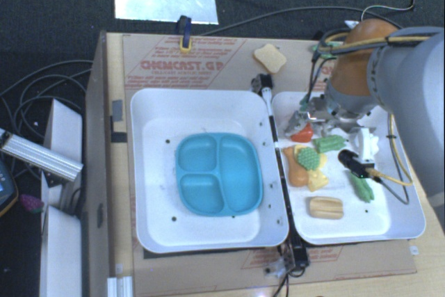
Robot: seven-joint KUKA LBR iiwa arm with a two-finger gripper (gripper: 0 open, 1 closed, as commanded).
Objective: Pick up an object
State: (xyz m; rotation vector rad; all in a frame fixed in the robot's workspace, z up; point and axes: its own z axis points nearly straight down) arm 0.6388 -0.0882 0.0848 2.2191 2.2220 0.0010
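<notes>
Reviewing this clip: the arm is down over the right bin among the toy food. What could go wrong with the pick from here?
1. The gripper sits over a tight cluster: red piece, green piece, orange piece. It may nudge neighbours or catch two at once.
2. It is close to the divider between the bins, so a finger might strike the rim.
3. The loose yellow cable trails over the right bin and could snag.

The grey arm [410,73] is seen reaching in from the right of the camera view, its orange band [358,59] bent downward above the wrist, and the gripper [316,118] is lowered at the arm's left end, cables being draped about the wrist.
</notes>
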